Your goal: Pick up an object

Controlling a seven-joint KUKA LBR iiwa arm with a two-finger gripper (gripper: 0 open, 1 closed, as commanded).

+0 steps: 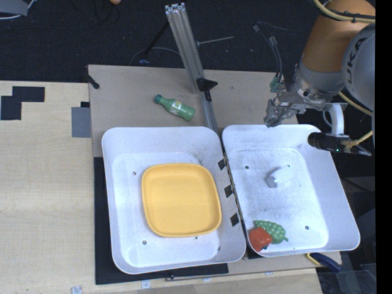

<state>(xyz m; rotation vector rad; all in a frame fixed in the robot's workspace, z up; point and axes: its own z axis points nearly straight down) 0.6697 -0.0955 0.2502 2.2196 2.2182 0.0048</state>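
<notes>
So the gripper (277, 116) hangs over the far rim of the right bin (343, 225), at about 12 o'clock of that bin, and nothing sits between its tips; whether it's spread or pinched I honestly can't tell from this angle. My guess is it's parked up there so it can drop onto whatever it targets. Candidates in that bin: a small white object (280, 176) near the middle, and a red-and-green toy vegetable (264, 235) tucked into the near corner at roughly 7 o'clock, touching the wall, which probably makes it awkward to grab. The white piece sits in the open, so that looks like the easier pick. The left bin (116, 158) carries a yellow plate (181, 199) lying flat. A green bottle (174, 107) lies on its side on the desk (122, 90), beyond the bins.
</notes>
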